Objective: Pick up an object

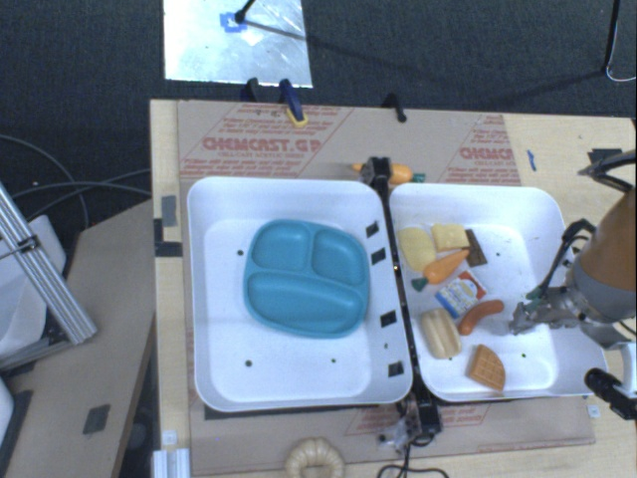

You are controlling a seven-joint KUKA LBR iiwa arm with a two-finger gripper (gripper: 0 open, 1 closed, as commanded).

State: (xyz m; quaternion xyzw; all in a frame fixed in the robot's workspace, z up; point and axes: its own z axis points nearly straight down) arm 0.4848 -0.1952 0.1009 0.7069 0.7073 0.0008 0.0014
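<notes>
Camera view recorded the graspable items gathered in the right bin (pixel 542 207), at centre-right of the frame. A sausage (pixel 481 315) lay nearest the gripper (pixel 525 319), the two apart by a small gap. Beside the sausage, toward the left, sat a small printed packet (pixel 459 293); above that, an orange carrot (pixel 445 265), a pale yellow piece (pixel 417 245), a second yellow block (pixel 450 236) and a dark brown bar (pixel 475 249). Lower down rested a bread roll (pixel 441 334) and a waffle-patterned cracker (pixel 487 367).

The gripper stood low over the right bin's floor, right of the sausage — nothing was seen between its fingers, and whether it was released or clenched could not be told at this resolution. The arm (pixel 607 267) entered from the right edge.

The left bin (pixel 214 267) held a blue divided plate (pixel 307 277) near its centre. Black clips ran along the shared wall between the bins. Both bins sat on a cardboard sheet (pixel 259 142) printed with red lettering — a donut-shaped ring (pixel 315 458) lay at the lower edge.
</notes>
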